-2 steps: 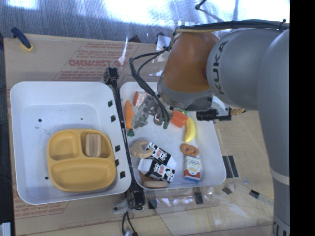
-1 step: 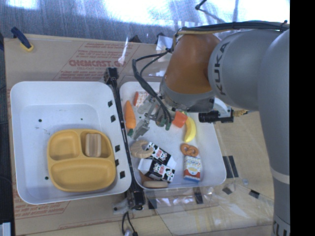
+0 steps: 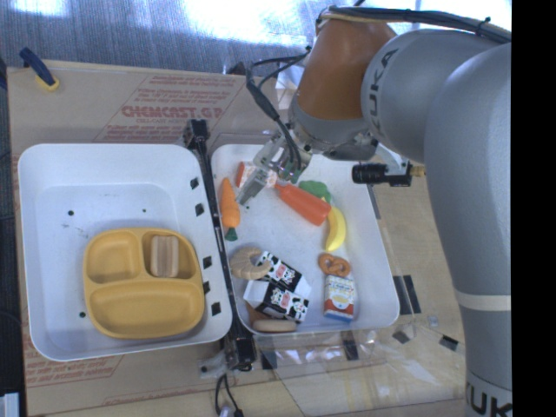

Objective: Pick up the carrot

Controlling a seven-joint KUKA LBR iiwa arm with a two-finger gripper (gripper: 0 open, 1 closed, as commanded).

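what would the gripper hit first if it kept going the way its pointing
Probably the carrot lying by the right bin's left wall: the gripper points down-left, its tips close beside it. Depth is hard to judge from above.

You are looking through one fixed camera mounted above the table point(image 3: 104, 102), facing down at a slant. Both white bins, the left bin point(image 3: 39, 259) and the right bin point(image 3: 378, 268), fall within frame at moderate range. The arm point(image 3: 452, 102) enters from the view's right.

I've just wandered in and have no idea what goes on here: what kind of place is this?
Probably a robot test lab: a big grey robot arm reaches over two white bins on a bench, one bin scattered with toy food such as a carrot and a banana.
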